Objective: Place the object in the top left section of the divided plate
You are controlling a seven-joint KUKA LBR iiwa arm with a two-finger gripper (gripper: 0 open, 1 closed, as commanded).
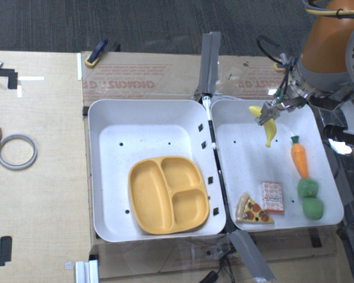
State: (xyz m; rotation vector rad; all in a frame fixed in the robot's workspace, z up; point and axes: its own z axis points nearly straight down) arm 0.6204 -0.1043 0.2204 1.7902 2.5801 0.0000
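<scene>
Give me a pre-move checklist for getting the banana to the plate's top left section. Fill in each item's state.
1. Yellow toy banana between the fingers of the two-finger gripper: ok; its upper end sits at the fingertips and the rest hangs below.
2. Banana lifted off the floor of the right white bin: cannot tell from this angle.
3. Yellow divided plate lying flat in the left white bin: ok.
4. Plate's top left section free of things: ok.
5. Orange toy carrot apart from the banana: ok.
</scene>
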